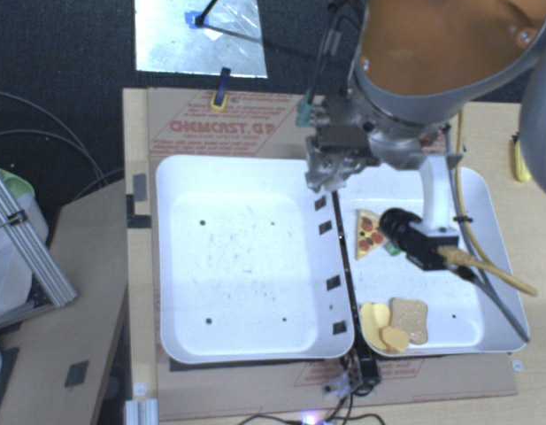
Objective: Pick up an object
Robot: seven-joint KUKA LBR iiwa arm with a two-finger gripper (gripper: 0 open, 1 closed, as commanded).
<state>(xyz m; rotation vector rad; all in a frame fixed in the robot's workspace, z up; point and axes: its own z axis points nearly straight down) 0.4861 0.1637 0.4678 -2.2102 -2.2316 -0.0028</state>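
Where the right bin [472,317] meets its neighbour, a toy pizza slice [368,234] lies flat just beside the dividing wall, its orange face dotted red and its tip pointing toward the front. Bare white floor separates it from a toast slice [409,319] and yellow rounds [383,328] near the front rim. The left bin [237,255] offers wide floor. The gripper [330,175] hangs over the divider's far end, near the pizza slice; whether it is released or clenched cannot be told.
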